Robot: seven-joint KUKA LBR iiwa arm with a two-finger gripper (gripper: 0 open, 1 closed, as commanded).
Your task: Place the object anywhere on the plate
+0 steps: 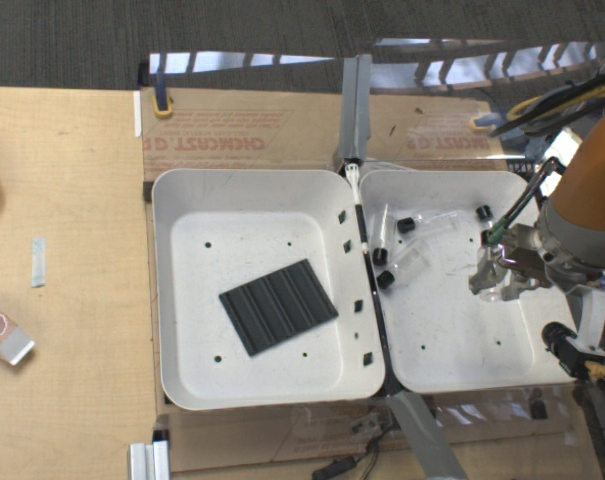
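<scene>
The arm's pincer (494, 276) works low in the right bin (452, 368), its grip impossible to read, over what seems a clear plastic object (422, 236); next, carry it to the dark ribbed plate (278, 306) in the left bin (182, 358).

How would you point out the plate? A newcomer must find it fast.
Look at the left white bin of the two side by side. On its floor lies the plate, a dark grey ribbed rectangle set at a slant, the one dark slab on white.

robot lab: white bins (167, 298), cardboard-lined bench (62, 188), loose cables (552, 93).
</scene>
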